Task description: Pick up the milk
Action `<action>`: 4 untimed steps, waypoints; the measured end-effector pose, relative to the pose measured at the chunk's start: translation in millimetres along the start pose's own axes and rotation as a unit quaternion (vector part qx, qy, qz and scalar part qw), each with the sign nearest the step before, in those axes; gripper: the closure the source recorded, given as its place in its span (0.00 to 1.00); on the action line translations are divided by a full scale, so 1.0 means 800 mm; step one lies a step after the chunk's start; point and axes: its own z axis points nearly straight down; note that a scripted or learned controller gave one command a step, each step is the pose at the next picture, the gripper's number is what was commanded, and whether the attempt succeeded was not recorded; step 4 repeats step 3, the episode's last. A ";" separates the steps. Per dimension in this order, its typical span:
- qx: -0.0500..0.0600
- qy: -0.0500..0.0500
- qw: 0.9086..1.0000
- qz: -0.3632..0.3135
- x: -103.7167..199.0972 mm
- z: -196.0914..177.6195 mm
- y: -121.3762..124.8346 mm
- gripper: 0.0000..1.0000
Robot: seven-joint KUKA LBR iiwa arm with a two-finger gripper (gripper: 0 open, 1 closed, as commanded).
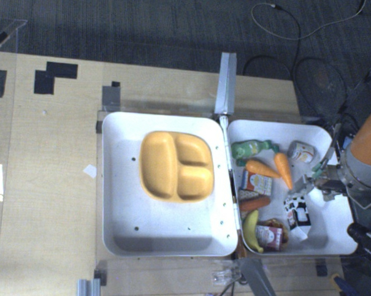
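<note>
The milk (298, 214) is a small white carton with black patches. It lies in the right bin (332, 239), right of the bin's middle and toward the front. My gripper (305, 183) reaches in from the right on the grey arm with its orange band (365, 143). It hangs just above and behind the carton. I see nothing held in it.
The right bin also holds a green bag (253, 147), two carrots (262, 169) (284, 169), a tin (302, 152), a snack pack (257, 185), a banana (250, 230) and a red-brown jar (271, 235). A yellow divided tray (175, 165) sits in the left bin (118, 221).
</note>
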 end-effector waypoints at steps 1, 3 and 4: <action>-0.003 -0.001 0.993 -0.120 -0.047 0.150 0.003 0.00; 0.000 0.000 0.992 -0.125 0.024 0.028 -0.001 1.00; 0.000 0.000 0.992 -0.125 0.024 0.028 -0.001 1.00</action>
